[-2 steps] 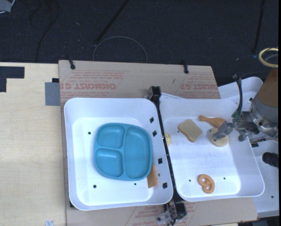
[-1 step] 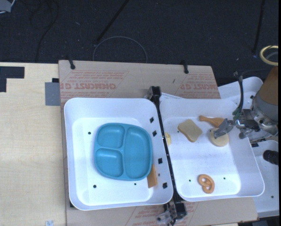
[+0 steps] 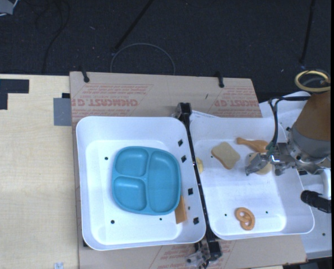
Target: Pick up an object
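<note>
Pincer (image 3: 259,165) sits low in your right bin (image 3: 234,228), over a pale item — finger spread, you cannot tell. Bread slice (image 3: 226,154) just left; pretzel (image 3: 245,218) nearer you.

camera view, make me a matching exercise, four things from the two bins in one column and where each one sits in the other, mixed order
Things:
1. blue divided plate
2. pretzel
3. bread slice
4. gripper

Places:
A. right bin, near its front edge
B. left bin, middle
C. right bin, right part, low over a pale piece
D. right bin, upper middle

Pairs: 1-B, 2-A, 3-D, 4-C
</note>
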### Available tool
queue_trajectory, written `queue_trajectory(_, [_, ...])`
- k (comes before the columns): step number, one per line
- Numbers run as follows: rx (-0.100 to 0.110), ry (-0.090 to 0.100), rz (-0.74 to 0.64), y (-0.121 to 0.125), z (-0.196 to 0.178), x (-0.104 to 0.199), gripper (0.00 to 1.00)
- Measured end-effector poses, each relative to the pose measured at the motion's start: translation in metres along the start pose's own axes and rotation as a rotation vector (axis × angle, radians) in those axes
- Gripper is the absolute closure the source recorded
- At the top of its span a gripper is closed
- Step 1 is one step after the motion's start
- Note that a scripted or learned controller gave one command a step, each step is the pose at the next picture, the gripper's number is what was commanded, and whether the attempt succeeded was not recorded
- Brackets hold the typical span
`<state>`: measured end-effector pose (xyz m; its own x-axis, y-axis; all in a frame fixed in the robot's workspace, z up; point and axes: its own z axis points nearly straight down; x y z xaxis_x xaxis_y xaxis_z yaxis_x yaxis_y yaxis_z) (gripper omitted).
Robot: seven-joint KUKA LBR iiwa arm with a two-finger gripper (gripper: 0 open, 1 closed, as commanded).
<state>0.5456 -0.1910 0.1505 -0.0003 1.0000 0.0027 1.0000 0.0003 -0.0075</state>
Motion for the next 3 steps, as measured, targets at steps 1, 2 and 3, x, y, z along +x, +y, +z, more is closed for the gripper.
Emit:
queue_trajectory(1, [-0.001,-0.001,0.002,0.009,0.053,-0.004,0.00])
queue_trajectory(2, [-0.003,-0.001,0.003,0.008,0.064,-0.003,0.00])
queue_trajectory(3, [-0.004,-0.001,0.006,0.009,0.052,-0.004,1.00])
